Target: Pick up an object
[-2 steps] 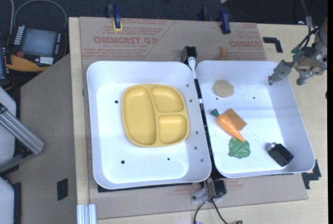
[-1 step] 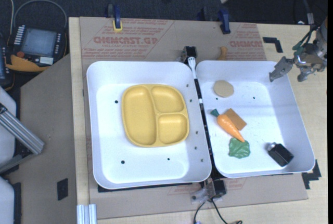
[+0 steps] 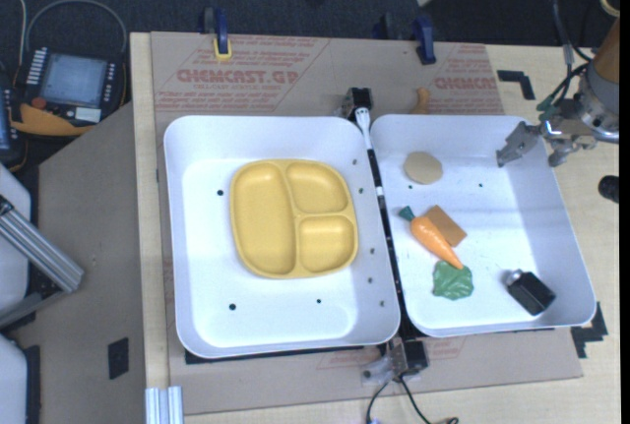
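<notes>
Brown cardboard covers the bench under two white bins. Over the right bin's far right rim, the gripper hangs with fingers spread, holding nothing; carrot lies mid-bin, well apart.

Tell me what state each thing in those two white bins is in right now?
Yellow divided plate: flat in the left bin, nothing on it.
Beige disc: flat, right bin.
Toy carrot: lying over an orange block.
Green leafy piece: lying flat.
Black block: lying tilted.
Gripper: open, holding nothing.
</notes>
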Controlling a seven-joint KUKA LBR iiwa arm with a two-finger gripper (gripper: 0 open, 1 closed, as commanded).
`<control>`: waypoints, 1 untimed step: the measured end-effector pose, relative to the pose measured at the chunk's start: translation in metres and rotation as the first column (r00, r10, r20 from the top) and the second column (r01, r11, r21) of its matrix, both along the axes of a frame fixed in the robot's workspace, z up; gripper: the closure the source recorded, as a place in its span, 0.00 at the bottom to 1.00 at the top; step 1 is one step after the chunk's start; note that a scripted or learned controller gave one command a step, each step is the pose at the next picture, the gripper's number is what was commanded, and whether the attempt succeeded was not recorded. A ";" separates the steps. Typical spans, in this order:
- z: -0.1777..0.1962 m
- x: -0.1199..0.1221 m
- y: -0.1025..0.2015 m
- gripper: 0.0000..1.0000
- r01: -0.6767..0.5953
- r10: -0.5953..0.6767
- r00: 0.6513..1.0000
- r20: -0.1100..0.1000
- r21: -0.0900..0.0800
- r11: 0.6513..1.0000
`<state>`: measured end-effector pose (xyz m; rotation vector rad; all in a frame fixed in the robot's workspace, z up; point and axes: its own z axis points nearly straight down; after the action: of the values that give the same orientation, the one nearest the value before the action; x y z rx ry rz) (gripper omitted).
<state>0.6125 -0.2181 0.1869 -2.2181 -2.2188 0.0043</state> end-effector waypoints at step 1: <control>-0.063 -0.005 0.001 0.00 0.000 0.000 1.000 -0.001 0.001 1.000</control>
<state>0.6078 -0.2167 0.1242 -2.2177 -2.2175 0.0043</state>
